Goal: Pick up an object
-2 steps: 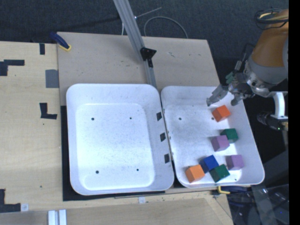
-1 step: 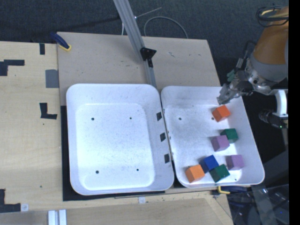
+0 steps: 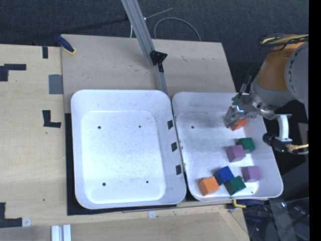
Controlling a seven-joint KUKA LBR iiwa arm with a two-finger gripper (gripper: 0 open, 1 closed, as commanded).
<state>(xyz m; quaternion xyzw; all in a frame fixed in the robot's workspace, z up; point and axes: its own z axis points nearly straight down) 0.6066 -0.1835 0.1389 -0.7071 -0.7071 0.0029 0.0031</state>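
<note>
Though half-hidden, orange block [image 3: 237, 125] under claw [image 3: 233, 115].

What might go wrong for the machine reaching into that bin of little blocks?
The tool sits right over a red-orange block near the right bin's far side; that block peeks out sideways, so a grab may slip off. The lower blocks, like the blue block and orange block, touch each other, so a later try could catch two.
</note>
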